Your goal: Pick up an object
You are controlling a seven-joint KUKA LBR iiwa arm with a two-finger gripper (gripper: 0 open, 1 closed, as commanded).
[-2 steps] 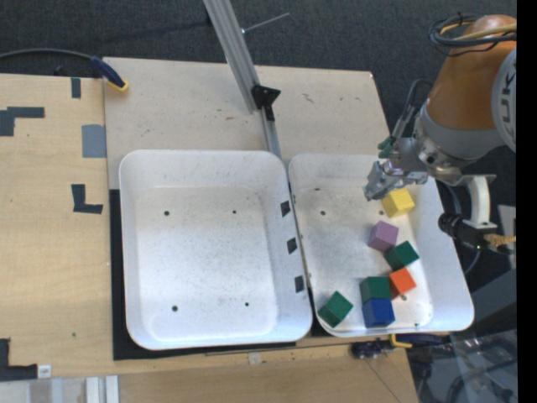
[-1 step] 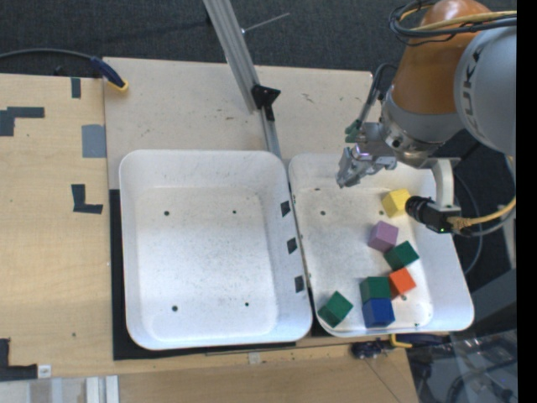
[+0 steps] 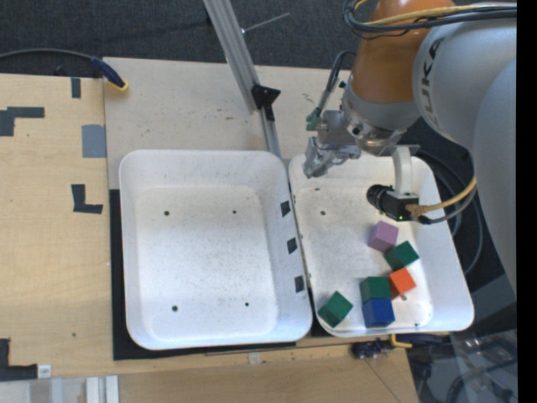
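Several small blocks lie in the right bin (image 3: 336, 225), clustered toward its near right corner: a purple block (image 3: 383, 235), a dark green block (image 3: 404, 254), an orange block (image 3: 403, 281), a second green block (image 3: 375, 289), a blue block (image 3: 378, 311) and a third green block (image 3: 336, 307) a little to their left. My gripper (image 3: 319, 162) hangs over the far left corner of that bin, well away from the blocks. I see no block at its tip.
The left bin (image 3: 201, 250) sits beside the right one, their rims touching. A slanted metal rail (image 3: 239, 53) ends at a black bracket (image 3: 265, 96) just behind the bins. A black cable (image 3: 50, 57) with a blue and yellow plug lies far left.
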